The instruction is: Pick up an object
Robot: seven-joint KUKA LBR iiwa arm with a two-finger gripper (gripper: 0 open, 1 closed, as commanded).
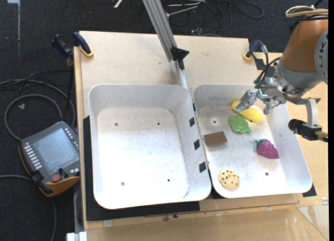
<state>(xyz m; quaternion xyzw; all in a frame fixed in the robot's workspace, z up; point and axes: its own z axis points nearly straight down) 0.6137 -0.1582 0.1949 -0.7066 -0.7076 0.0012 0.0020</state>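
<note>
Gripper (257, 103) hangs over far part of right bin (292, 180), fingers spread apart, nothing between them. Yellow corn (251, 113) lies just below it. Green leaf toy (239, 124) touches corn's near side. Brown block (215, 139), purple grapes (266, 148), cookie (228, 178) nearer. Left bin (104, 99) beside.

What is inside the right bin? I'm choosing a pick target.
The right bin holds yellow corn, a green piece, a brown block, purple grapes and a cookie. The gripper covers part of the corn.
</note>
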